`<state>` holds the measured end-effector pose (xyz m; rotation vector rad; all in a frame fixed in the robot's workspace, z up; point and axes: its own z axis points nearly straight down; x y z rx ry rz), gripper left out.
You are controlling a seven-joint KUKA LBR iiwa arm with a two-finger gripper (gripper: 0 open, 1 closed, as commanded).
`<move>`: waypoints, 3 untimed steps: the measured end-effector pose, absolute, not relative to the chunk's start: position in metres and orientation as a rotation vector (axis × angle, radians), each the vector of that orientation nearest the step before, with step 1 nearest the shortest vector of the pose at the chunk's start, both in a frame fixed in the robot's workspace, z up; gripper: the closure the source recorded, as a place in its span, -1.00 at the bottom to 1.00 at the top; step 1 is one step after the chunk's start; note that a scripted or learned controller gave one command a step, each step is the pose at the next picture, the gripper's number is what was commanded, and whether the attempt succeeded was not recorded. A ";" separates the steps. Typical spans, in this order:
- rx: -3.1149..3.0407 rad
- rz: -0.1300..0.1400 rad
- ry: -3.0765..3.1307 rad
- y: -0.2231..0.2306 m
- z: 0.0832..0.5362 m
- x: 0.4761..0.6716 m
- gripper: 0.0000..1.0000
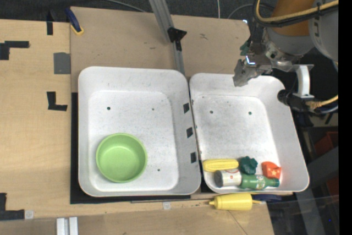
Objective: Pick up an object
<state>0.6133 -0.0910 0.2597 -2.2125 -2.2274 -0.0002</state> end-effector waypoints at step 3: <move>-2.213 0.000 -2.228 0.048 0.243 0.610 1.00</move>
